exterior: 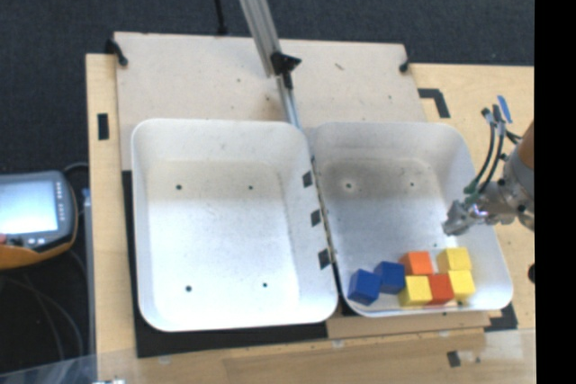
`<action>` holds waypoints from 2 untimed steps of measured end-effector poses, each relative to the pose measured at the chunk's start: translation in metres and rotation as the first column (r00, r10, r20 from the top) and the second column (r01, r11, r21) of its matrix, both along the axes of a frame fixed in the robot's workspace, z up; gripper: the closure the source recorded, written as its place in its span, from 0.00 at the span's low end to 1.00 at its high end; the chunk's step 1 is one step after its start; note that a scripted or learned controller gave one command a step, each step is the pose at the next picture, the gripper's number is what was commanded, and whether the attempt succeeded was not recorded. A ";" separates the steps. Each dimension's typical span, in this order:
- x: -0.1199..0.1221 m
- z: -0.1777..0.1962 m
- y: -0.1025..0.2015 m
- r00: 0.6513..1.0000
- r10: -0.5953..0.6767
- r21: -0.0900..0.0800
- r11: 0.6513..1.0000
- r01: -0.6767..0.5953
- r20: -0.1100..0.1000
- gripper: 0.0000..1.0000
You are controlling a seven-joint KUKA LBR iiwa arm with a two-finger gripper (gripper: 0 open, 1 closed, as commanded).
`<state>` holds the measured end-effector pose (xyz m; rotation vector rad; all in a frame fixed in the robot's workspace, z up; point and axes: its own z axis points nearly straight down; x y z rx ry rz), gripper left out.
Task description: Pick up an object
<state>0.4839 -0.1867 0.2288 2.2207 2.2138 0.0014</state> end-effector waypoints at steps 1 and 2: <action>0.005 0.014 0.039 1.000 0.010 0.003 1.000 -0.010 0.001 1.00; 0.001 -0.006 0.081 1.000 0.009 0.004 1.000 -0.009 -0.005 1.00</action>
